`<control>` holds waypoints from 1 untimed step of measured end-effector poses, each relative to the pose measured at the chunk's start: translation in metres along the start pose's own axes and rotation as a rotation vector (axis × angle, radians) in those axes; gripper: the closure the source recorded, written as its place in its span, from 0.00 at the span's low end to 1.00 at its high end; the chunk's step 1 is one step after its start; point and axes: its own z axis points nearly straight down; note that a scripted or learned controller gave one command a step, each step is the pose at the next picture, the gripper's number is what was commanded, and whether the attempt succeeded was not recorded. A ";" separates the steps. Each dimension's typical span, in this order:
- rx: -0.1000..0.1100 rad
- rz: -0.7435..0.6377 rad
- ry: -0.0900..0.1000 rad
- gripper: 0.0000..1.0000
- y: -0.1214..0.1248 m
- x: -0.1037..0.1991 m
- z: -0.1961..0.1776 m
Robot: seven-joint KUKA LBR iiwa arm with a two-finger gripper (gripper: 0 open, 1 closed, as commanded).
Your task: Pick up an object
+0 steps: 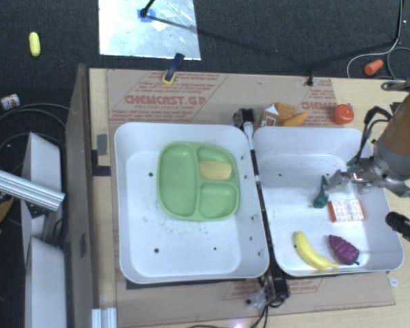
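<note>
- Sitting in the left bin [140, 183], a smooth white plastic tray with rounded corners, is a pale green divided plate [184, 183] with three moulded compartments and a soft matte sheen
- Lying in the plate's upper right compartment is a yellow block [215, 170], squarish and dull like a sponge or a slab of toy cheese
- Running between the bins is a dark seam where their rims are touching, and behind it on the brown printed cardboard some orange toy food [287, 117] is resting outside both trays
- Lying in the right bin [287, 162], near its front rim, is a yellow banana [313, 251], curved and glossy, and just beside it a purple bunch of grapes [343, 249] with a knobbly surface
- Standing further back is a small teal piece [320, 195], slim and upright-looking, and just right of it a flat box [346, 210] in white and orange-red print
- Reaching in from the right, the gripper [355, 177] is hovering low over the right bin just above the box and near the teal piece; whether it is spread or closed I cannot tell at this size
- Nothing is showing lifted off the bin floor, so by my judgement the pick is not yet made: closing on one object and raising it clear are both left to do
</note>
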 end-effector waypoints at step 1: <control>0.004 -0.007 0.004 0.00 -0.004 0.045 0.035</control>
